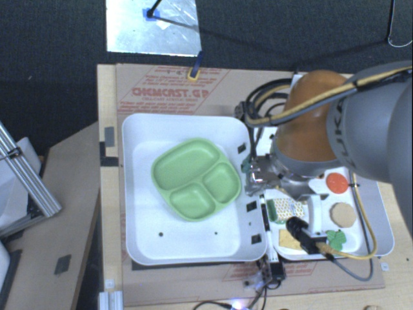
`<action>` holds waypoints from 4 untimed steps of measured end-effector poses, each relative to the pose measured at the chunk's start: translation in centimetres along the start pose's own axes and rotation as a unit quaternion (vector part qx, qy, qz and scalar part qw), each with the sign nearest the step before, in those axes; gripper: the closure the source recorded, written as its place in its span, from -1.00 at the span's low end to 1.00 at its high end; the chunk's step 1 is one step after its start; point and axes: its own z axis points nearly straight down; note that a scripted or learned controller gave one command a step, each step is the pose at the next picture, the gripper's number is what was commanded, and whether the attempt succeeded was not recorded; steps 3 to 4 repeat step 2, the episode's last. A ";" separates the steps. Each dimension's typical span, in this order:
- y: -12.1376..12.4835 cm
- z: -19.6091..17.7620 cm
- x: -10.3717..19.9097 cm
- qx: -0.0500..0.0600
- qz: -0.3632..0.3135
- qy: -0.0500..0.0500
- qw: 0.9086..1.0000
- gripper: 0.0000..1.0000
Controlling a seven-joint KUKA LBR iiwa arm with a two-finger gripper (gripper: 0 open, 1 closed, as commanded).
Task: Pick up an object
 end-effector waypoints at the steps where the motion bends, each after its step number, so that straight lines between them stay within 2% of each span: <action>1: -0.1 0.1 -0.3 0.000 0.002 0.000 1.000 1.00; 2: -0.6 -1.9 -0.4 -0.001 0.001 0.000 1.000 1.00; 4: -0.6 -1.9 -0.4 -0.001 0.001 0.000 1.000 1.00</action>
